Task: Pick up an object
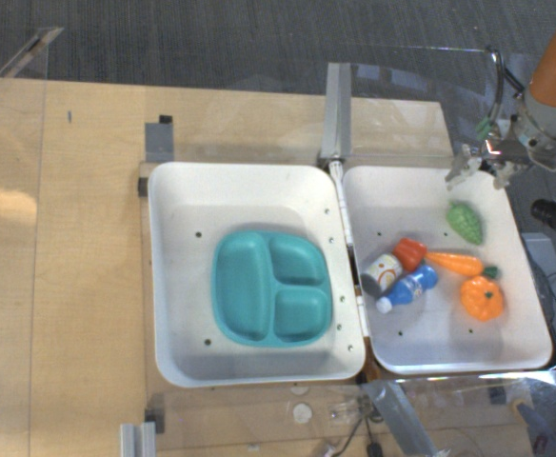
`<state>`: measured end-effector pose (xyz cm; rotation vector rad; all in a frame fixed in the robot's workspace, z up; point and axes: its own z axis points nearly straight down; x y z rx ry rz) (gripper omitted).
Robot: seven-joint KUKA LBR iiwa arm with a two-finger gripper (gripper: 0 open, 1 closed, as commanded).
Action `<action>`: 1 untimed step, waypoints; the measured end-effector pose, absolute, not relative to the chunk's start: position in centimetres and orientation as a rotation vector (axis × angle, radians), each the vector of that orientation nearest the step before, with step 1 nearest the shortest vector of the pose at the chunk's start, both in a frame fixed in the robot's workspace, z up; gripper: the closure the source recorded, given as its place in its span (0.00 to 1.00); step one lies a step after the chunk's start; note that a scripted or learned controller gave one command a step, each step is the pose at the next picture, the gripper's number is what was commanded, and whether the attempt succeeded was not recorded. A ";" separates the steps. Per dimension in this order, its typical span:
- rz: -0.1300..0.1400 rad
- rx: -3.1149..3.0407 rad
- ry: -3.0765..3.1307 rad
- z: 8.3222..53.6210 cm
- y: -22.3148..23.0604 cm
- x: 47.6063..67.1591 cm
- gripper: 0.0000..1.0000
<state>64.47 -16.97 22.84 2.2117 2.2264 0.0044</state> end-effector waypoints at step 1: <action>0.008 2.134 2.295 9.8 -20.1 63.1 0.00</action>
